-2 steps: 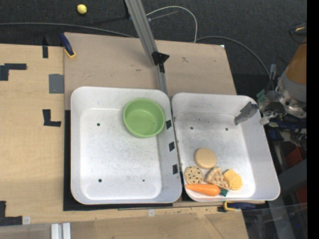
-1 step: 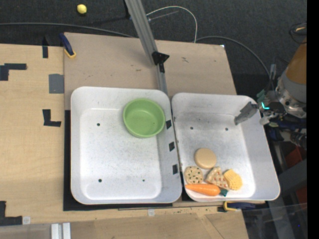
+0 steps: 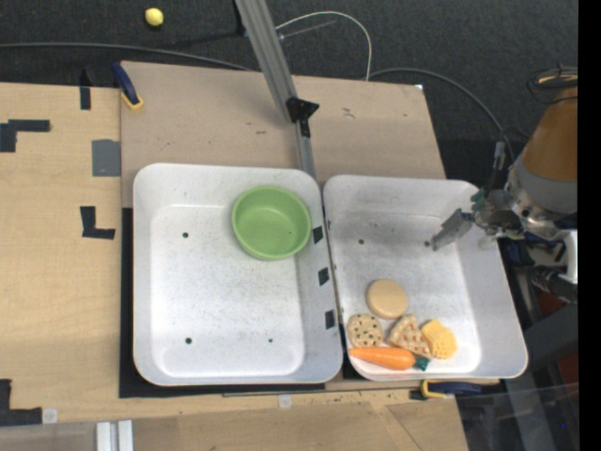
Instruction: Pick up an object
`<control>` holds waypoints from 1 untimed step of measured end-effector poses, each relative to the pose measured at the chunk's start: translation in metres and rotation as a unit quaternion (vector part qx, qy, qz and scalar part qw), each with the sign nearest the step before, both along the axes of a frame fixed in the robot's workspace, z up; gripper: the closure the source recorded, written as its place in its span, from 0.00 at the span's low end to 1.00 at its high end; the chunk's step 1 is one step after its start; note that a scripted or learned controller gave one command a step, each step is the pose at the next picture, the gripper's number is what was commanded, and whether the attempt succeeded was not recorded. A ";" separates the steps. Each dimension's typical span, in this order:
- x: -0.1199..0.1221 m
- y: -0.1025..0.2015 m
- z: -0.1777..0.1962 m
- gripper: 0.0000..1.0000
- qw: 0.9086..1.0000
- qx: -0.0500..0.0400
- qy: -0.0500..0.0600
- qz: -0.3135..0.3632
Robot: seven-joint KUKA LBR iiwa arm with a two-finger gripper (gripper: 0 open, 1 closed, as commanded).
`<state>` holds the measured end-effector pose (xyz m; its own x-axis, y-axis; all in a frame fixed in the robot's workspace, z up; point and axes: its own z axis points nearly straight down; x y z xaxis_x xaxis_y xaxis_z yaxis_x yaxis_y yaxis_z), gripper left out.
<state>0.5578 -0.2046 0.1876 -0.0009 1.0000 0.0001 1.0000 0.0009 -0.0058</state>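
Observation:
My gripper hangs over the upper right part of the right bin, with nothing visibly in it. Toy food is clustered in that bin's front corner, well below and left of the gripper: a round tan biscuit, a waffle-patterned cookie, a pizza slice, a yellow corn piece and an orange carrot against the front wall. A green bowl stands upright at the back right of the left bin.
A slanted metal pole comes down to the back edge between the bins. Behind the bins lie cables, a blue clamp and a small yellow ball. The arm's body stands right of the right bin.

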 end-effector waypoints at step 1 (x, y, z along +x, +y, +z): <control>-0.011 0.000 -0.050 0.00 1.000 0.001 0.001 0.000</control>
